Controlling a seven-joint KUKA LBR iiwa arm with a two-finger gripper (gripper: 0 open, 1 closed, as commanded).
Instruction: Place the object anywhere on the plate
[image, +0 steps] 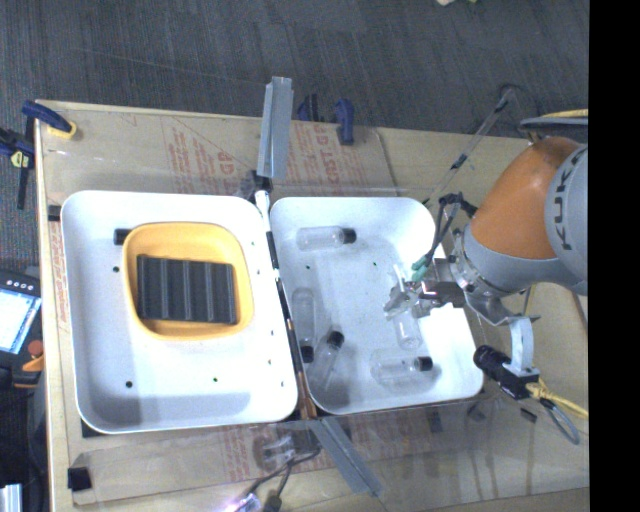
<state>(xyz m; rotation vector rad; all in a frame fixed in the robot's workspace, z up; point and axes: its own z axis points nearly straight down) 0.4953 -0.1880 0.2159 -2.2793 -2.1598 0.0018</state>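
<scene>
Clear vials lie loose in right bin (black caps, four or so). Tool hovers over that bin's right side, can't tell its state. Yellow plate sits in left bin, dark grille inside.

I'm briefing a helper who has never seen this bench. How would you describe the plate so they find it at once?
Of the two white bins, look in the left bin, the one away from the arm. The plate lies in its upper half: yellow, rounded-square, with a dark ribbed centre. Everything in the right bin is a clear vial with a black cap, so its colour gives it away.
</scene>
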